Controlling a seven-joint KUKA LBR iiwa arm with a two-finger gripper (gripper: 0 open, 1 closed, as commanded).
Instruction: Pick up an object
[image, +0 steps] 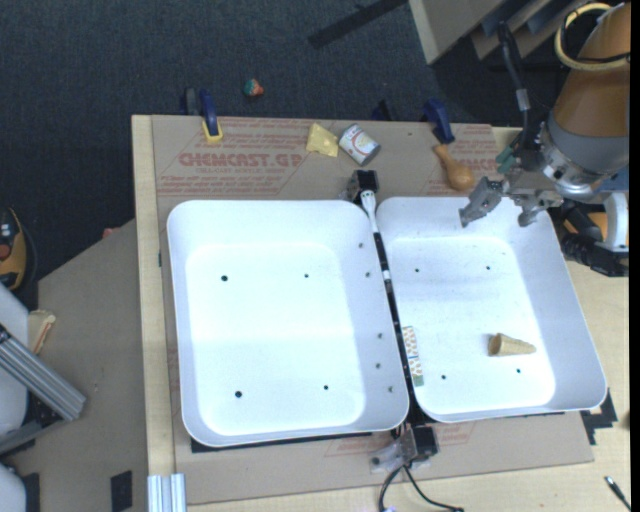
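Since my gripper (503, 203) hangs open over the right bin's (560, 290) far edge, holding nothing, I judge the tan wedge (510, 346) its 1 reachable target.

wedge (511, 346) in right bin (560, 300), probably flat

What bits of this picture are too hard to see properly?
- Grey arm with orange band: cut off by the camera view's top and right edges.
- Two-finger gripper: fingers spread open; pads too small to make out.
- Small tan wedge-shaped object in the right white bin: too small to identify.
- Tiny green-and-orange object on the dark floor: too small and blurred.
- Printed strip between the bins: print unreadable.
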